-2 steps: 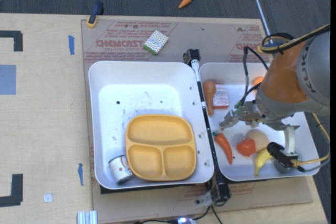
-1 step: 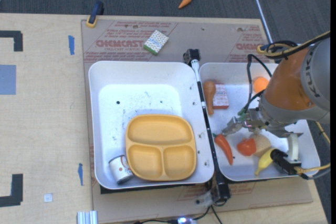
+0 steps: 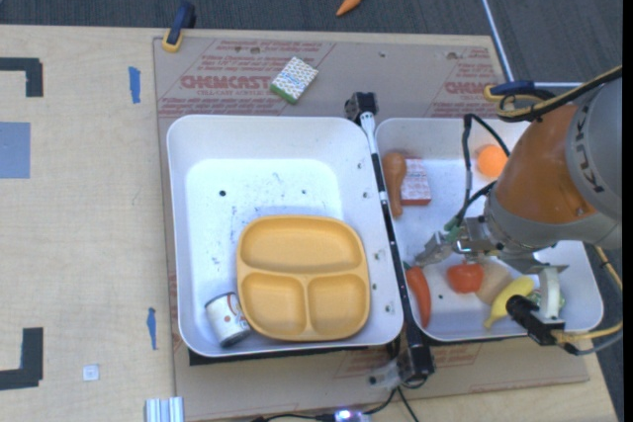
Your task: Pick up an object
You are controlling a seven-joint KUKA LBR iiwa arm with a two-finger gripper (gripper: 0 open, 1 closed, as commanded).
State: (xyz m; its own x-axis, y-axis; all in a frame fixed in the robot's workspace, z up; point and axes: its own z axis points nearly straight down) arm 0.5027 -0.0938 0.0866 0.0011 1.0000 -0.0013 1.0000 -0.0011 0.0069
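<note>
My gripper [image 3: 447, 249] hangs low over the middle of the right bin [image 3: 584, 311], reaching in under the orange wrist band. Just below and right of it lies a red tomato [image 3: 465, 278]. A yellow banana [image 3: 507, 297] lies to the tomato's right, and a red-orange pepper-like piece [image 3: 420, 295] rests against the bin's left wall. Farther back are a red and white packet [image 3: 415, 183], a brown sausage-like piece [image 3: 395, 177] and an orange ball [image 3: 489, 160], partly hidden by the arm. I see nothing held in the gripper.
The left bin [image 3: 188, 212] holds a yellow divided plate [image 3: 302, 277] and a small white cup [image 3: 226, 319] at its front corner. A green and white box [image 3: 294, 79] lies on the cardboard behind the bins. A cable runs along the right bin's front edge.
</note>
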